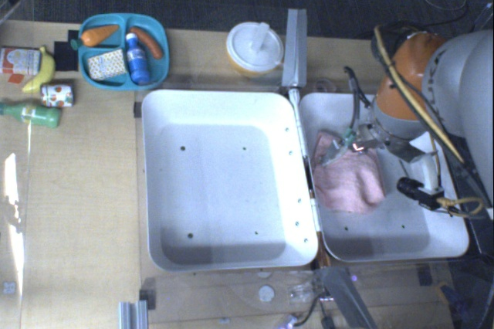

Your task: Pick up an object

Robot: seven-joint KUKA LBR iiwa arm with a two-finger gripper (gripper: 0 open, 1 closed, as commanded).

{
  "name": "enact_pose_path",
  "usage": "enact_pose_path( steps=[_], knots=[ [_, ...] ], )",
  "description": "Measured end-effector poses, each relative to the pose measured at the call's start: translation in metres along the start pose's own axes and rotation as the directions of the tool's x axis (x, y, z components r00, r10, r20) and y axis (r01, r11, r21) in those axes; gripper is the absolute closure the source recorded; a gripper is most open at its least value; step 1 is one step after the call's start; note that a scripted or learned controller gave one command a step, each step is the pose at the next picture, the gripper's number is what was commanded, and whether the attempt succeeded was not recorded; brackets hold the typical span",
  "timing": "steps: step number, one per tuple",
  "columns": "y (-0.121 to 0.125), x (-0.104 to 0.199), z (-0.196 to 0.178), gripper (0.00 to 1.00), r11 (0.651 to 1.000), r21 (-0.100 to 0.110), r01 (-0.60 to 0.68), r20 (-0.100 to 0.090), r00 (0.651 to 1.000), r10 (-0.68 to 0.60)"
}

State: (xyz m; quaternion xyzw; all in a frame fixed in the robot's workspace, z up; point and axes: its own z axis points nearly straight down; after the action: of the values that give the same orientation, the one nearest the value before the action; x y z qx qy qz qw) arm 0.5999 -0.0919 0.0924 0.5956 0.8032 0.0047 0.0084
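Observation:
A pink cloth (347, 177) lies crumpled in the right bin (401, 239), against its left wall. My gripper (345, 147) is down at the cloth's upper edge, reaching in from the right under the orange-banded wrist. Its tips touch the pink fabric, and the fabric bunches up around them. The view does not settle how the tips stand on the cloth.
The left bin (224, 181) sits beside the right one, with a metal divider post (293, 49) behind their shared wall. Behind the bins are a lidded white and yellow cup (255, 48) and a blue tray (123, 51) of toy food. Small toys (35, 88) lie at far left.

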Motion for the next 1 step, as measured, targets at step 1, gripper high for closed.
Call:
enact_pose_path(
  steps=[1],
  knots=[
    [0.0415,-0.0114,0.0021,0.0,1.0,0.002,-0.004,0.0,1.0,0.004]
  ],
)
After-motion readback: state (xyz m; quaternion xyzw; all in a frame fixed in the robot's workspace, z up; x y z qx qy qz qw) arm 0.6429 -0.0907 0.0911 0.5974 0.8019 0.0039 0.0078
